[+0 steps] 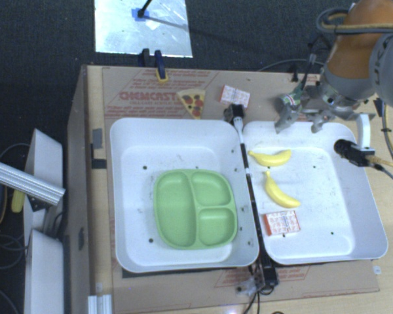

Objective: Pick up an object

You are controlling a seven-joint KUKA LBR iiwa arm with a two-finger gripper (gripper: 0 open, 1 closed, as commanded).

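My claw [301, 119] hangs released and empty above the right bin's [367, 208] far rim; two bananas [270, 157] [280, 193] and a small card [282, 223] lie below, ungrasped. The pick remains entirely undone.

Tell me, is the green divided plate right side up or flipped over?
Right side up. The green plate in the left bin shows three recessed compartments facing upward.

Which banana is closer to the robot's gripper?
The upper banana, lying almost level near the top of the right bin, sits closer to the gripper. The other banana slants downward, lower in that bin, just above a red and white card.
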